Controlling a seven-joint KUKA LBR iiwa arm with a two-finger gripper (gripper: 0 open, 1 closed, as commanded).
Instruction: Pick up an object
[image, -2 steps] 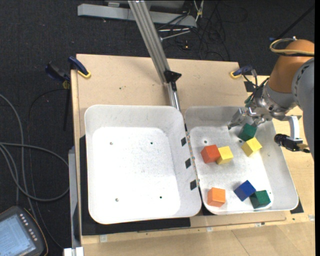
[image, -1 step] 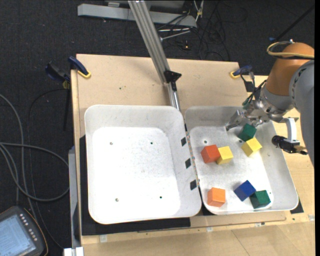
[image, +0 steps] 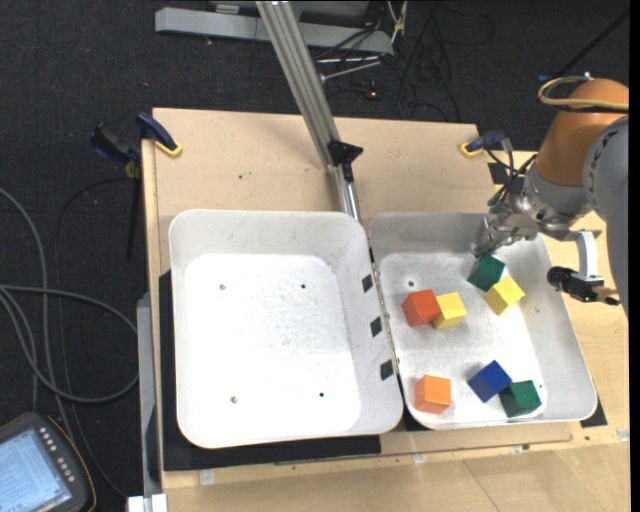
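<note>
— Where's my pincer (image: 493, 243)?
— Low over the right bin (image: 560, 340), at its far end, just above a green block (image: 486, 272) that touches a yellow block (image: 506, 293).
— Apart or together?
— I cannot tell; the wrist blurs its tips, and the arm (image: 585, 140) runs off the frame's right edge.

left bin (image: 200, 300) | clamps (image: 160, 135) | pole (image: 305, 85) | tablet (image: 30, 470)
</note>
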